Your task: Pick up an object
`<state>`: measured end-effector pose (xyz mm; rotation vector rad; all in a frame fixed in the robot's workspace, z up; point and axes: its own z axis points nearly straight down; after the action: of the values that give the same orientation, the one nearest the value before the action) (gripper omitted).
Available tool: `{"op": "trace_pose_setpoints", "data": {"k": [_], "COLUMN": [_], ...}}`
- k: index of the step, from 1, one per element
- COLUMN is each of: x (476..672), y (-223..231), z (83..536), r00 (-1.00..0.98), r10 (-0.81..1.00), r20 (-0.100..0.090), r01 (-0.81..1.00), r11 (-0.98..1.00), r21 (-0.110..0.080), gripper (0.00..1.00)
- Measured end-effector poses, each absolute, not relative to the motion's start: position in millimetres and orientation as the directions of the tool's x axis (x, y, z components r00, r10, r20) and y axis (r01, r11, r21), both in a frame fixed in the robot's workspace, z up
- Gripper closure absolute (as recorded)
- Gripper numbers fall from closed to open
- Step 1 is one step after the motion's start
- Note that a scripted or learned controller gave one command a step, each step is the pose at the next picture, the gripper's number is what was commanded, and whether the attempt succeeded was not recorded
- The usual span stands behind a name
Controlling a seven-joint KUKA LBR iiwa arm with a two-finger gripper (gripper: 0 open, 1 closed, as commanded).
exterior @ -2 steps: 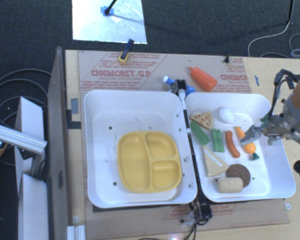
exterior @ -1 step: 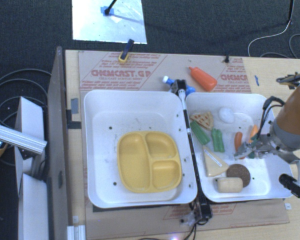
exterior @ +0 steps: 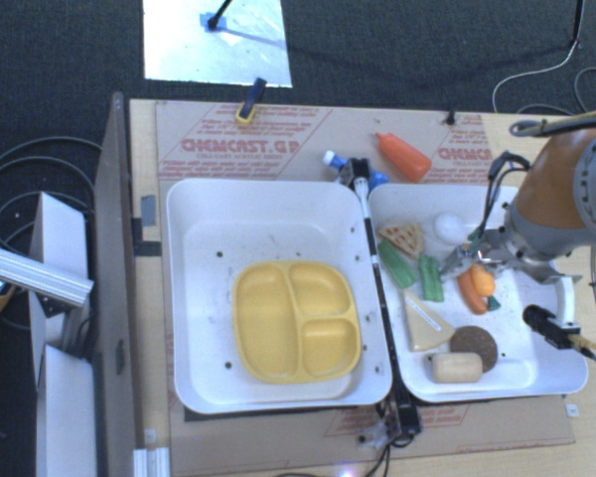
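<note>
Reaching in over the right edge of the desk, the grey and orange arm (exterior: 566,187) hangs its gripper (exterior: 469,259) low inside the right bin (exterior: 521,358), about midway between that bin's far and near edges. From where I stand I cannot tell whether the gripper is spread or pressed together; the wrist hardware hides that.

Directly at its tip lies the orange toy (exterior: 478,284), something like a small carrot, and it looks like the piece being aimed at. It sits touching or nearly touching the gripper, but nothing shows it lifted, so I would call the pick not yet made.

The toy is hemmed in, which probably explains the steep approach from above. A green piece (exterior: 432,278) lies just beside it towards the bin's left edge, a white egg (exterior: 447,228) rests nearer the far edge, and a pale cheese wedge (exterior: 424,324), a brown disc (exterior: 474,344) and a beige roll (exterior: 455,368) crowd the near edge.

The left bin (exterior: 209,217) holds a yellow divided plate (exterior: 298,321), well apart from all this and likely playing no part in the grasp.
</note>
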<state>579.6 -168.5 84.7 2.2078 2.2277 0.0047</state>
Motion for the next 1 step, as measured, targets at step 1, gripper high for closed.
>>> {"op": "trace_pose_setpoints", "data": {"k": [1], "x": [577.9], "y": [-170.8], "z": [95.6], "r00": [-0.004], "r10": [1.0], "r20": [-0.001], "r01": [1.0], "r11": [0.004], "r21": [0.006], "gripper": [1.0]}}
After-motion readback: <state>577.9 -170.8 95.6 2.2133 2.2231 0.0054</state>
